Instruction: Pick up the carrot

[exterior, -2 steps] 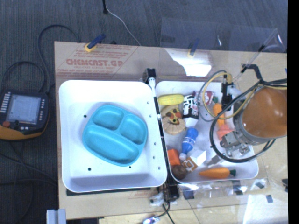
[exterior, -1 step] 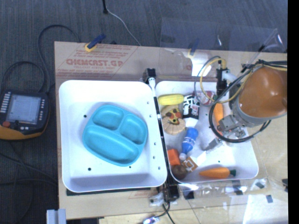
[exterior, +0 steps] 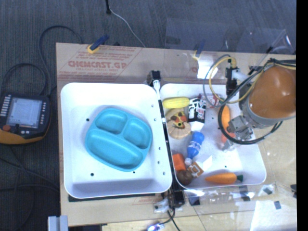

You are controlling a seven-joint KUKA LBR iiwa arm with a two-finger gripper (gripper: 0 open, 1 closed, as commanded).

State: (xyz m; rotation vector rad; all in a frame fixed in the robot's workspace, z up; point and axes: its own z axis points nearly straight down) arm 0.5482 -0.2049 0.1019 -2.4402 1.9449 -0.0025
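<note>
Bench: one brown board is lying under both bins; a bare strip is running along its far side.
Left bin: one white bin is sitting on the left half of the bench. Wide bare floor is showing all around the plate, most of it at the near and far sides.
Right bin: one white bin is touching the left bin along the middle edge. Its left half is crowded; its right half is having more bare floor, near the near right corner.
Arm: one arm with an orange band is reaching in from the right and is hanging over the far right part of the right bin.
Plate: one blue plate with three compartments is lying in the middle of the left bin, well apart from all four walls.
Pendant: one control pendant is lying on the floor, left of the bench.
Carrot: one orange carrot is lying flat along the near wall of the right bin, its green end pointing right. Bare floor is lying just behind it.
Blue bottle: one is lying tilted in the middle of the right bin.
Yellow item: one is resting at the far left corner of the right bin.
Gripper: it is pointing down over the floor of the right bin, well apart from the carrot. I cannot tell whether its fingers are apart or together, and nothing is visible between them.
</note>
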